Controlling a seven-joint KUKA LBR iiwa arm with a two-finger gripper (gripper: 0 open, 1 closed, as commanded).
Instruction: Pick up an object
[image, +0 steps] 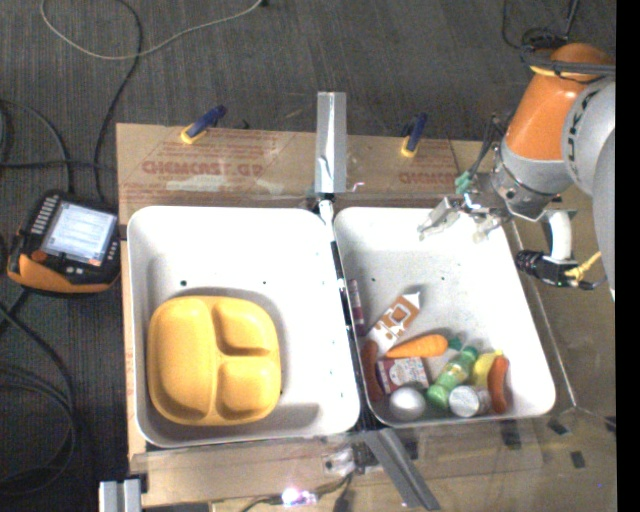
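Tool (458, 217) sits high over the far edge of the right bin (520, 290), fingers spread, nothing between them. Reads as the approach step: no target engaged yet.

Candidates are all piled at the near end of the right bin, well apart from the tool:
- carrot (418, 347) lying across the pile, on top
- small carton (396, 318) just far of the carrot, tilted
- white egg-like ball (407, 402) at the near wall
- green bottle (449, 377) with a white cap, beside a yellow item (483, 366) and a red-orange one (498, 384) on the right
- dark pen-like stick (355, 303) along the bin's left wall

Left bin (300, 225) holds only a yellow divided tray (214, 357); too wide for this tool, I'd skip it.

Next move, my call: travel toward the near end of the right bin, centre over one item, align the fingers across its short axis, then descend. Carrot looks like the best pick: topmost, clear on both long sides. Egg will likely roll out of the pinch. Items touch each other, so a sloppy descent will shove neighbours or land on two at once. The stick hugs the wall, no finger room there.
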